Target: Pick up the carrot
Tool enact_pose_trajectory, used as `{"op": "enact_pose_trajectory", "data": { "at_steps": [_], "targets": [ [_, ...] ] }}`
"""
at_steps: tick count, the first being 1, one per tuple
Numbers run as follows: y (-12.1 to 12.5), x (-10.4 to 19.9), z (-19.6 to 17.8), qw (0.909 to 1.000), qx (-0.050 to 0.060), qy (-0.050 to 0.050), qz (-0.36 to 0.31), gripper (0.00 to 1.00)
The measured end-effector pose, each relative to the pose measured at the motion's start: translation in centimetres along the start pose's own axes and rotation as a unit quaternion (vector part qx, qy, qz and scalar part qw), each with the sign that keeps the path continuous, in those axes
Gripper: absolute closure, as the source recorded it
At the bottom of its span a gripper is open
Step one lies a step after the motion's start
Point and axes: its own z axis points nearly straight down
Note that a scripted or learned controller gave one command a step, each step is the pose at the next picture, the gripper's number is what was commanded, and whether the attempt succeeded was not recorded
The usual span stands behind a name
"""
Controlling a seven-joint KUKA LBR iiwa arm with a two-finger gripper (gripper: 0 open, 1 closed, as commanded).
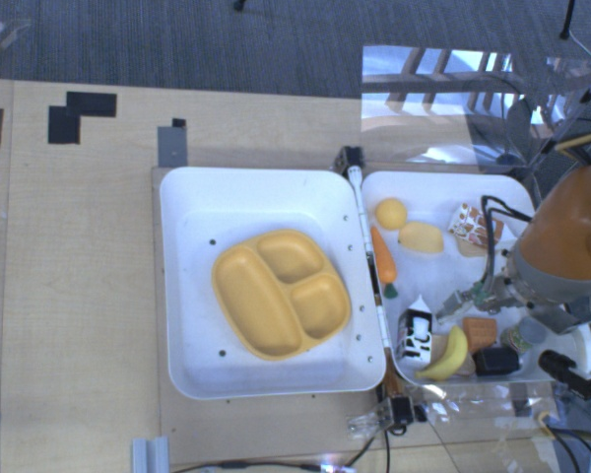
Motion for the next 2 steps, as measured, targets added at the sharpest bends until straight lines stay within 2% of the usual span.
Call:
{"op": "enact_pose_trajectory", "data": {
  "at_steps": [1, 2],
  "targets": [
    [-0.2, 0.6, 1.1, 0.9951, 0.001, -0.002, -0.098, 0.0],
    [0.3, 0.7, -0.1, 0.995, -0.002, -0.001, -0.1, 1.0]
  ]
}}
